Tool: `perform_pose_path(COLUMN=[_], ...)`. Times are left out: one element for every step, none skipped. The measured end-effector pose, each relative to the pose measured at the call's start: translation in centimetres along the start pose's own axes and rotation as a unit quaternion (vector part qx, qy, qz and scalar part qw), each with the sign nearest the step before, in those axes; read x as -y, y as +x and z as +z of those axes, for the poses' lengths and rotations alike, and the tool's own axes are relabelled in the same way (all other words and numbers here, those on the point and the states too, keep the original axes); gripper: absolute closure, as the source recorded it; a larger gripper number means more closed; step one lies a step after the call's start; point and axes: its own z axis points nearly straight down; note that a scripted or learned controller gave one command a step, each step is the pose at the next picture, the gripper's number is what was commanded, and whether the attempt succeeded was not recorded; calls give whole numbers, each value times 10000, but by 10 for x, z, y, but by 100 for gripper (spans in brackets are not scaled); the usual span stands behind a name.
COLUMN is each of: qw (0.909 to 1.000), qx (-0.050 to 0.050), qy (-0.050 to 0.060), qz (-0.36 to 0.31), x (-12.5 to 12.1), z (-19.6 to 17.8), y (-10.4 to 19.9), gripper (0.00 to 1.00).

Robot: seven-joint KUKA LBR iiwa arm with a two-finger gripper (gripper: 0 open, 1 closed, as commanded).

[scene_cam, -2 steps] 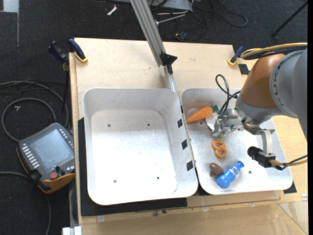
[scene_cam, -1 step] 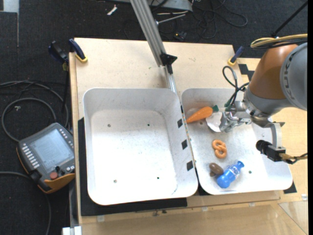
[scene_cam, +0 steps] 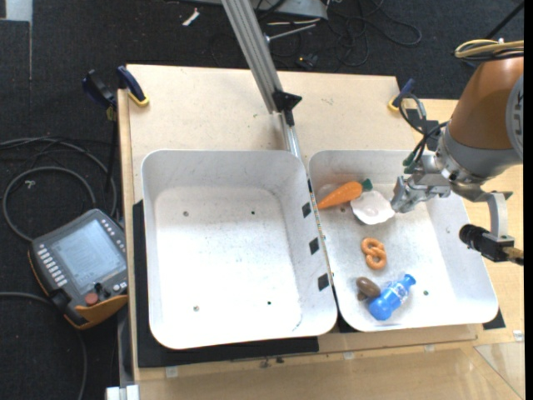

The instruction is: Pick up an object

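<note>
The right bin (scene_cam: 466,294) holds an orange carrot with a green top (scene_cam: 341,194), a white bowl-like piece (scene_cam: 371,211), an orange pretzel (scene_cam: 375,252), a brown lump (scene_cam: 367,287) and a blue bottle (scene_cam: 391,297). My gripper (scene_cam: 404,197) hangs over the upper part of that bin, just right of the white piece and close to its edge. Nothing shows between its fingers.
The left bin (scene_cam: 225,248) lies beside the right one, with a raised rim (scene_cam: 321,248) between them. A slanted metal pole (scene_cam: 254,44) stands behind the bins. Clamps sit at the bench's back corners (scene_cam: 129,86). A teach pendant (scene_cam: 79,261) lies left of the bench.
</note>
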Motion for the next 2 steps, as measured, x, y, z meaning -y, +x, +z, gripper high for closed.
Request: perform_pose_path(qw=[10000,10000], qx=[-6,-22], qy=[18,32], qz=[-12,-48], x=[-1,0], z=[-10,-16], y=[0,54], gripper=[100,100])
